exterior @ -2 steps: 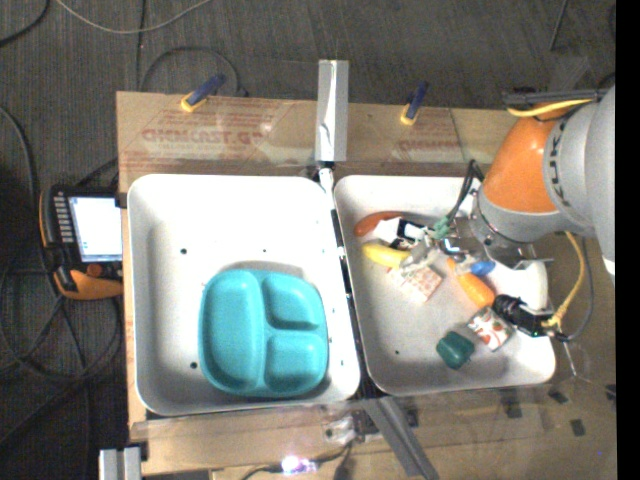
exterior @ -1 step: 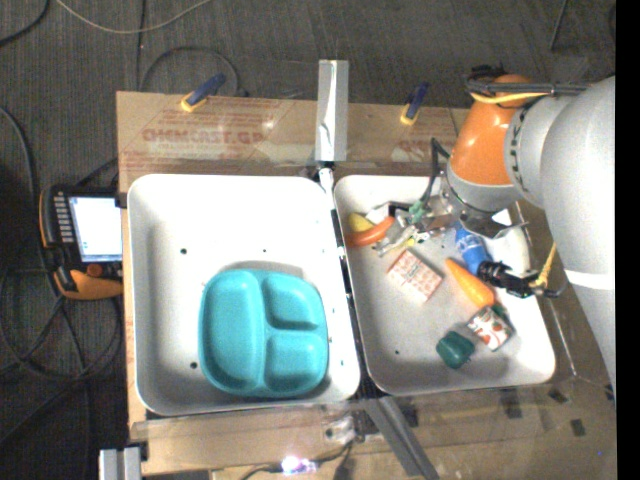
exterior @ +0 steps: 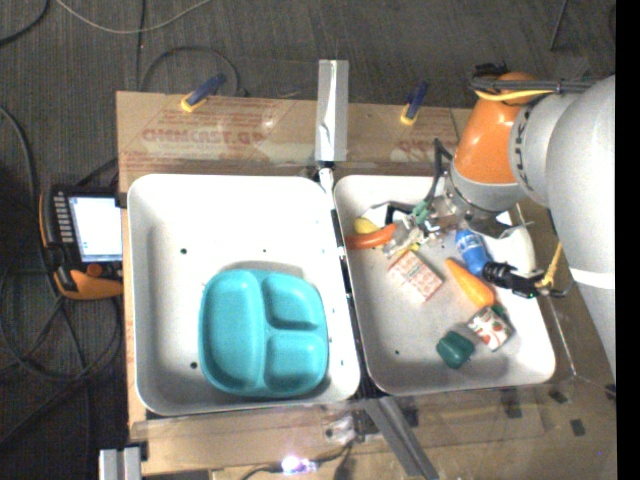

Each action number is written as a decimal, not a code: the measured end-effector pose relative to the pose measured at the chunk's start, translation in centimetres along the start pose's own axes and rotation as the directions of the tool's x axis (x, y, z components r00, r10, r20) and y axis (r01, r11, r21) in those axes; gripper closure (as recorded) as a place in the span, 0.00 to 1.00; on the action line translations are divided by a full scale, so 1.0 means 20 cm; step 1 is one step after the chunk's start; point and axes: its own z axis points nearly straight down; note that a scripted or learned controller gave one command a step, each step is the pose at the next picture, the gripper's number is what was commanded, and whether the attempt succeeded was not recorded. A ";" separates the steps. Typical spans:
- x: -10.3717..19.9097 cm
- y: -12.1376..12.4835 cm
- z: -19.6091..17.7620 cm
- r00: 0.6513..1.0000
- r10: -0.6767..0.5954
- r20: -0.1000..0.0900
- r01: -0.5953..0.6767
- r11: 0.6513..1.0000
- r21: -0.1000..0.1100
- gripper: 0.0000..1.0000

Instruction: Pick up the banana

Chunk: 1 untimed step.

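Note:
The banana (exterior: 361, 226) is a small yellow curved piece at the far left of the right bin (exterior: 520, 368), against its left wall, with an orange-red piece (exterior: 374, 238) touching its near side. My gripper (exterior: 408, 232) hangs low over the bin just right of the banana, reaching in from the arm's orange wrist (exterior: 490, 153). The gripper's dark body hides where its tips stand relative to the banana.
The right bin also holds a patterned flat packet (exterior: 416, 274), a blue bottle (exterior: 471, 249), an orange carrot (exterior: 471, 282), a small red-and-white carton (exterior: 490, 328) and a green block (exterior: 455, 349). A teal divided tray (exterior: 264, 334) lies in the left bin (exterior: 160, 218).

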 end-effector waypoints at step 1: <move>0.40 0.05 -0.40 1.000 0.018 -0.010 -0.018 1.000 -0.012 1.00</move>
